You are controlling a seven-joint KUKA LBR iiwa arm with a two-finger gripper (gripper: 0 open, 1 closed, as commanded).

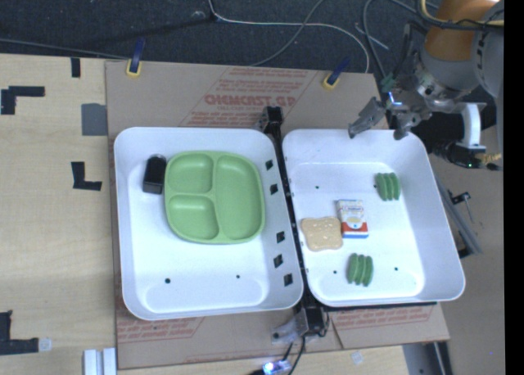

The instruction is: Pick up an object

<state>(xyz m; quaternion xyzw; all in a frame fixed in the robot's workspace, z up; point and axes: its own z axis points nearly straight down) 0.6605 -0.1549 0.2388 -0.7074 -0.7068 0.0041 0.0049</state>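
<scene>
I had the end effector [378,122] above the right bin's [438,226] rim at one o'clock, fingers spread wide and holding nothing. Nearest was a green pod [387,186]; I judged a straight descent astride its narrow width best. The small carton [352,219] touched the biscuit [321,233], possibly overlapping. The wrist was cut off.
</scene>
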